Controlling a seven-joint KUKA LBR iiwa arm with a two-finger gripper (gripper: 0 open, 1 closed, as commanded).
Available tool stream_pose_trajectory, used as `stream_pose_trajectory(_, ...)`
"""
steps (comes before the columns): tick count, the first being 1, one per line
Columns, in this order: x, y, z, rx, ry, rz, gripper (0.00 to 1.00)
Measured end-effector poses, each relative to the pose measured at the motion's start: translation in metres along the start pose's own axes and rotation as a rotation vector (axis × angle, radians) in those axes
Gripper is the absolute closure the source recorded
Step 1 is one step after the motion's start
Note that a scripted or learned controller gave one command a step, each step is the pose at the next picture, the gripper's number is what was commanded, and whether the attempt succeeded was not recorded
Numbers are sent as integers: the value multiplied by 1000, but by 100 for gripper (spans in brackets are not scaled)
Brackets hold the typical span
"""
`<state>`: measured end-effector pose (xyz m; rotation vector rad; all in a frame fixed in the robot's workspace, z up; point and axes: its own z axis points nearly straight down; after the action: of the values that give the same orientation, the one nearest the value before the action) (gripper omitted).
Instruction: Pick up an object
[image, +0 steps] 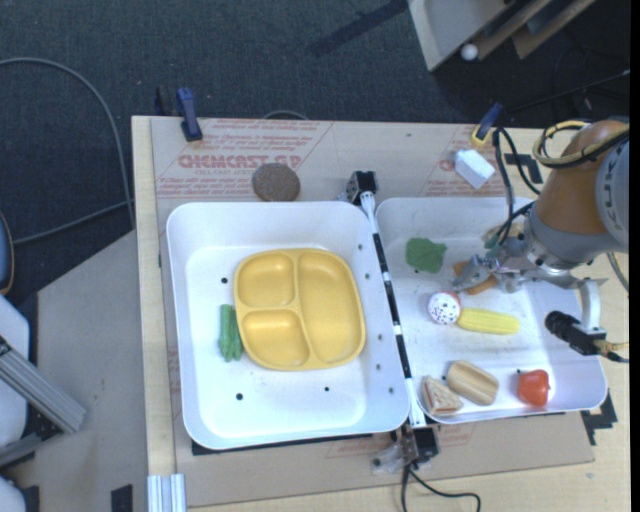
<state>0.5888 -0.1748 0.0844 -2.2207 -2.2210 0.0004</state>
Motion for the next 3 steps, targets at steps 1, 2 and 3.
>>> stream_pose_trajectory(1, 5, 39, -1, -2, -1, -1, 0)
stream_pose_trajectory(2, 37, -3, 0, 1, 1, 0, 0)
stream_pose_trajectory(3, 67, -50, 0, 1, 1, 0, 0)
